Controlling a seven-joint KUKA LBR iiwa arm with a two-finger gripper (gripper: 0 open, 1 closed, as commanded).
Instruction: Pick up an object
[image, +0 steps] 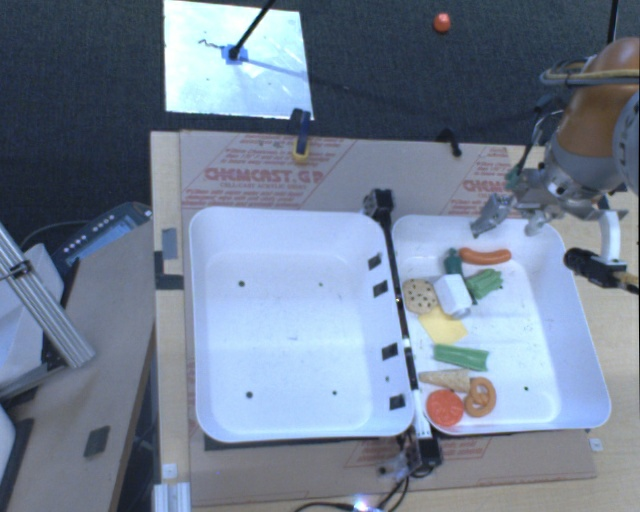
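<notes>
The right bin (585, 350) holds several toy foods: an orange-red sausage (485, 256), a dark green piece (453, 262), a white block (452, 295), a leafy green item (486, 284), a speckled cookie (419, 295), a yellow slice (442, 325), a green pod (461, 355), a tan cone (446, 379), a red tomato (445, 408) and a pretzel (480, 397). My gripper (513, 220) hangs over the bin's far edge, above and just behind the sausage. Its fingers are spread open with nothing between them.
The left bin (290, 320) sits beside the right one, joined by a black divider with clips (385, 290). A yellow-blue clamp (300, 140) stands behind on the cardboard. A black fitting (592, 266) juts in at the right bin's right rim.
</notes>
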